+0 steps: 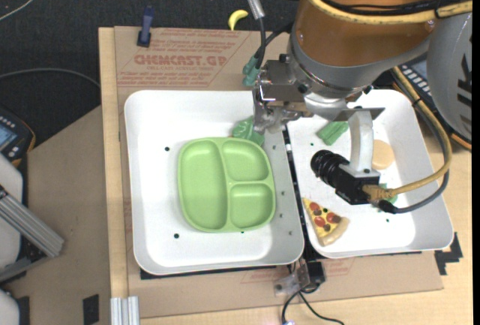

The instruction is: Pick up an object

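Note:
My gripper [267,112] hangs low over the back of the wall between the two bins, under the big orange wrist band. Right beside it, in the back right corner of the left bin [150,166], lies a small dark green object [244,128], partly hidden by the gripper. A light green divided plate [225,185] fills the middle of the left bin. The right bin [420,230] holds a green block [331,133], a tan round piece [383,156] and a toy pizza slice [327,220].
A cardboard sheet [180,61] lies behind and under the bins. On its back edge sit a blue clip [145,27] and a small yellow banana shape [238,17]. The arm's body covers the back of the right bin.

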`<action>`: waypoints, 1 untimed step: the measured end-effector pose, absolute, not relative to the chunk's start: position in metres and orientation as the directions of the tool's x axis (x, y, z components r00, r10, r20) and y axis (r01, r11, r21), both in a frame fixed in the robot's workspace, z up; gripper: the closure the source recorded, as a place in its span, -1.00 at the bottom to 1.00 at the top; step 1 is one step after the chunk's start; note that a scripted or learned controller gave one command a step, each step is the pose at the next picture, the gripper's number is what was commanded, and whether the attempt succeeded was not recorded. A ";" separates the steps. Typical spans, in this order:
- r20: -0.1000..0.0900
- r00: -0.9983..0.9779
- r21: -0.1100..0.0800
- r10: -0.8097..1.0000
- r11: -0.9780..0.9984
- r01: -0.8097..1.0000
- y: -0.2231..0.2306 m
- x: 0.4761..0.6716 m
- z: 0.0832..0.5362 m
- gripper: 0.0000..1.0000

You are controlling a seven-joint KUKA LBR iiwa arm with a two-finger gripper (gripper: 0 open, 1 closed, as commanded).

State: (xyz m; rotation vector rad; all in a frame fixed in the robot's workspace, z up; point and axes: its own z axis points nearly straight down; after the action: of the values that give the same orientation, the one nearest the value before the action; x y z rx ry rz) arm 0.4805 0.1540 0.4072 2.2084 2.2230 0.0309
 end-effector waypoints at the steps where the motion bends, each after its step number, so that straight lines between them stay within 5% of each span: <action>1: -0.003 0.002 -0.010 1.000 -0.002 1.000 0.145 0.478 0.317 1.00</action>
State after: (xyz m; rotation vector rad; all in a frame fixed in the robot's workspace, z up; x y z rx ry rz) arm 0.4781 0.1453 0.3168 2.2274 2.2226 -0.0151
